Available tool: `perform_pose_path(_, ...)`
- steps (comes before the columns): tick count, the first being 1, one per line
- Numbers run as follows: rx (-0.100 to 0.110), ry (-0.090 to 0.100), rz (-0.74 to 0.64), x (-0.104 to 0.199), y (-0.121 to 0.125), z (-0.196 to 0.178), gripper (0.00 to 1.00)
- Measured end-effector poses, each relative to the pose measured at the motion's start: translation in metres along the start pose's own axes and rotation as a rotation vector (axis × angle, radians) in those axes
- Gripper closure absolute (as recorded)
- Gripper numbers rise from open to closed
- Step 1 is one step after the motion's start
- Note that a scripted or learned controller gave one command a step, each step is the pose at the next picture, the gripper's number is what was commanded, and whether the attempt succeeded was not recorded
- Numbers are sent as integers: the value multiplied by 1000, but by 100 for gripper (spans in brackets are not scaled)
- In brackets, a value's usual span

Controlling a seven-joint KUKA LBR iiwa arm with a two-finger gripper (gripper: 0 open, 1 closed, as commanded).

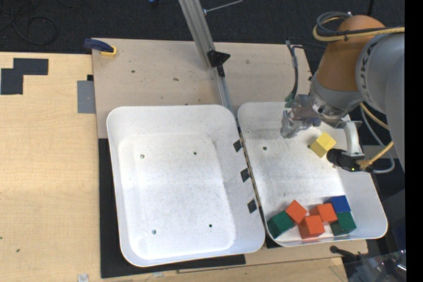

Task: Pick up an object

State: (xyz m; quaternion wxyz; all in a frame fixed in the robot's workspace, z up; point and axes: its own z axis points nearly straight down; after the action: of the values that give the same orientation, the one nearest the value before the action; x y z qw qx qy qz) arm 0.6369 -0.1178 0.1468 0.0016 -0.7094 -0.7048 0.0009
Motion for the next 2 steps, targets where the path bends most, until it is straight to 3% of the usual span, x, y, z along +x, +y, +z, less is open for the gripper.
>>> perform_pose_path(2,-6,-1,-6,-1,0,-84,100)
